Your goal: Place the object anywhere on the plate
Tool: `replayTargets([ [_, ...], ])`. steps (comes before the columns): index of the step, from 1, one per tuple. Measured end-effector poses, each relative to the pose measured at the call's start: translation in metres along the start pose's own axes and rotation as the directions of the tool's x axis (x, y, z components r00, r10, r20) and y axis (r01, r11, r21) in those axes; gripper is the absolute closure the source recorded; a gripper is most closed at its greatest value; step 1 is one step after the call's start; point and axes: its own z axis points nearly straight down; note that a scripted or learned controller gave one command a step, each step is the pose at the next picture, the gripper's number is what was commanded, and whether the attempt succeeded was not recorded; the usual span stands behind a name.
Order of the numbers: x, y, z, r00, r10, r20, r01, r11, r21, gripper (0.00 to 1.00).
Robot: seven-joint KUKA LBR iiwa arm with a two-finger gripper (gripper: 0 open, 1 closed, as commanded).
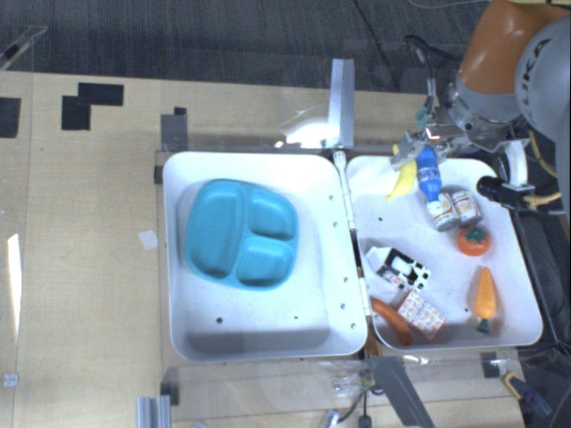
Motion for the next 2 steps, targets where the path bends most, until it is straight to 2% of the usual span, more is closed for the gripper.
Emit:
replayTargets([
  [1, 0.087, 0.013, 0.025, 0.996, 0.085, -0.003, -0.085, 0.996, 0.003, 1.00],
  [2, 0.056, 0.004, -0.012, 0.980, -0.198, -0.001, 0.198, 0.980, -0.002, 1.00],
])
